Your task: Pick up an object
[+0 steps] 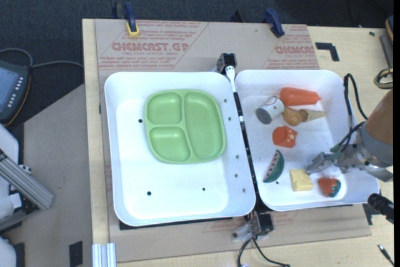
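Camera view shows the gripper (320, 162) low inside the right bin (250, 134), near its front right corner, with the arm (381, 134) reaching in from the right. Its fingers (314, 163) stand slightly apart and nothing is between them, so no object is held. Closest to them are the yellow cheese wedge (301, 181), just in front and to the left, and the strawberry (329, 186), just below them. Farther away in the same bin lie a watermelon slice (274, 167), a red pepper (285, 136), an ice cream cone (302, 115), a carrot (300, 96) and a small grey can (269, 110). The left bin (125, 134) holds a green divided plate (185, 126). I judge the task only at the approach: descending on one object, closing and lifting are all left.
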Action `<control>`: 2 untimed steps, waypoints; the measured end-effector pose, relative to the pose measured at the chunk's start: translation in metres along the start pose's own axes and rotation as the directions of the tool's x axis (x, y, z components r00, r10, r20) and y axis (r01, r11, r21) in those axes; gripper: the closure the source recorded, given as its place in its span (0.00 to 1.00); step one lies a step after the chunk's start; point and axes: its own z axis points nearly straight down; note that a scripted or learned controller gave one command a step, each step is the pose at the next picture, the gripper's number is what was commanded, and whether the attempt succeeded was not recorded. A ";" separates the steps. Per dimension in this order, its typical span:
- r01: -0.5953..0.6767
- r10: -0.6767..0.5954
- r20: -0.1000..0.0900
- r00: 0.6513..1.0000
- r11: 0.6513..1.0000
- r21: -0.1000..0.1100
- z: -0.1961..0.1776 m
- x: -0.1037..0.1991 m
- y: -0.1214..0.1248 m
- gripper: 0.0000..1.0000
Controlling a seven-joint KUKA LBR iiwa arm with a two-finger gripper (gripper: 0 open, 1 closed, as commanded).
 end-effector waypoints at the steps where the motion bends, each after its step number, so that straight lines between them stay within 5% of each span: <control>1: 0.000 0.000 0.002 1.000 1.000 -0.004 -0.012 0.000 0.001 1.00; 2: 0.002 -0.002 0.006 1.000 1.000 -0.010 -0.074 0.003 0.003 1.00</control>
